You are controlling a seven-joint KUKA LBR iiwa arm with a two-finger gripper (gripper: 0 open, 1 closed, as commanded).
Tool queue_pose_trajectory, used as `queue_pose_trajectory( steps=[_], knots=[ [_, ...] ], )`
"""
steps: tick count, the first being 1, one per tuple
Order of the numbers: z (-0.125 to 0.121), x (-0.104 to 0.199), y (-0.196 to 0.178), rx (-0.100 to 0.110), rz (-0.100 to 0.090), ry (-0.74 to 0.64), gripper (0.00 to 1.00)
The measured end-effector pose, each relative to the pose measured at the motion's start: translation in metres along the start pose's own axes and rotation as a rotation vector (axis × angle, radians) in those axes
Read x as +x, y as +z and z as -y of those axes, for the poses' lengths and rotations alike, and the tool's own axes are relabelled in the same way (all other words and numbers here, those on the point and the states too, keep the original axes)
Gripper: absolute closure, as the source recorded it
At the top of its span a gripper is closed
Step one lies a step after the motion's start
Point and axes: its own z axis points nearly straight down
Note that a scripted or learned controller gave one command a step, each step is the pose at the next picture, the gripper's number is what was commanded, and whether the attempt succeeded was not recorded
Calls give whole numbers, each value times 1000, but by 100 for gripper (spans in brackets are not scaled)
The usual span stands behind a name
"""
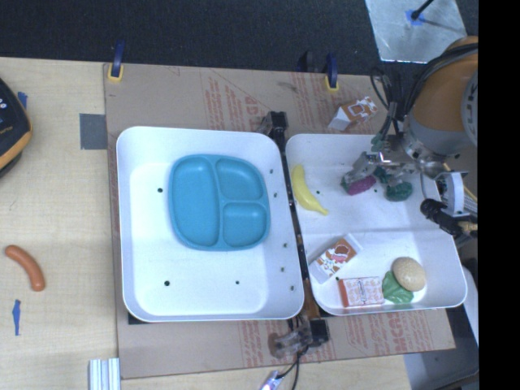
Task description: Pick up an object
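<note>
In the right bin (382, 218) lie a yellow banana (306, 192), a small red-and-white carton (335, 257), a flat pink packet (360, 291), a beige round thing (408, 273) on a green piece (396, 292), a purple object (358, 184) and a dark green object (398, 190). My gripper (375, 169) hangs low over the bin's far right part, its fingers straddling the purple and dark green objects. The purple object lies at the left fingertip. I see nothing lifted between the fingers.
The left bin (146, 242) holds a blue divided plate (219, 201). A small carton (354, 113) lies on the cardboard behind the right bin. A sausage (26, 266) rests on the bench at far left. A dark device (10, 128) sits at the left edge.
</note>
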Motion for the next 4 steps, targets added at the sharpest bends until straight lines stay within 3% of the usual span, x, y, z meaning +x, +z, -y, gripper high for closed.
queue_pose_trajectory(
  steps=[1,2,3,4],
  knots=[
    [-21,-37,49,0,1,2,0],
    [31,-24,49,1,0,1,0],
    [31,-25,38,2,2,-2,100],
    [16,51,49,1,-1,-2,100]
  ],
)
